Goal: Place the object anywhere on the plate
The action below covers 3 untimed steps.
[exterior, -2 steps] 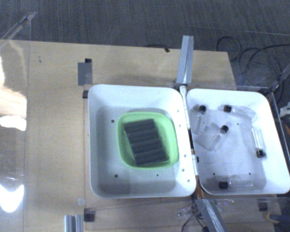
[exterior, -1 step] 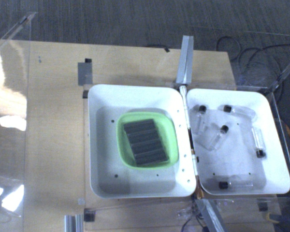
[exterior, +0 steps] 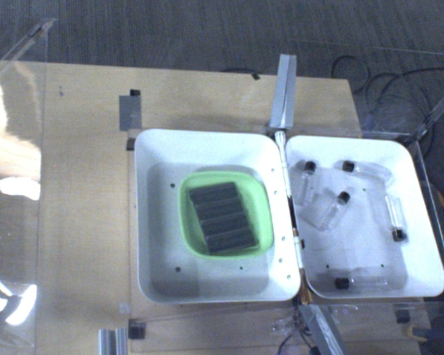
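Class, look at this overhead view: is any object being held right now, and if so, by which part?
Nothing is held. The dark ridged block lies on the green plate, and the clear vials lie loose in the right bin.

You can barely make out the clear, dark-capped items (exterior: 394,217) in the right bin (exterior: 422,268); their transparent bodies blur into the white floor.

Pose of the arm and state of its end effector, relative to the right bin (exterior: 428,269), cannot be told.

No readable text, labels, brands, numbers or signs anywhere on bench or bins.
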Tool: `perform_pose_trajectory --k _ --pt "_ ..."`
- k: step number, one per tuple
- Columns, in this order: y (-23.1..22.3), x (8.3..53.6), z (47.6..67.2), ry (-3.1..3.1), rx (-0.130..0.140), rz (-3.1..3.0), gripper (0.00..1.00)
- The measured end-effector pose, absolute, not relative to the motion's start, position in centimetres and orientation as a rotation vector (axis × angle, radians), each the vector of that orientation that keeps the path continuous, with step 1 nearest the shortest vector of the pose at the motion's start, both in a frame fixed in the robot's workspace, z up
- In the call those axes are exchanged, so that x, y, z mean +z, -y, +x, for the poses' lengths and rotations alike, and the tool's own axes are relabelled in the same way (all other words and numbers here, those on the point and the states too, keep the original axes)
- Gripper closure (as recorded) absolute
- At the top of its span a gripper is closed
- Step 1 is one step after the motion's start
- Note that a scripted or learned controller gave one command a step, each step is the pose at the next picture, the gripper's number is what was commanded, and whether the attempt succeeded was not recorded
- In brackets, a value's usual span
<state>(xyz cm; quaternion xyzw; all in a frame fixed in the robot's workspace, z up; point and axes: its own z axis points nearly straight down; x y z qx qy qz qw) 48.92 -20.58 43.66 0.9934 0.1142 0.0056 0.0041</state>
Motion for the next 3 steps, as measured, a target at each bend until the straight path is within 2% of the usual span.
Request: perform_pose_trajectory --k 1,2,3 --pt "20.5 38.7 48.8 -0.323 0.006 3.123 0.00" --pt "20.6 43.7 48.9 -0.548 0.017 3.085 0.00" --pt "20.6 43.6 48.9 -0.357 0.017 3.114 0.00"
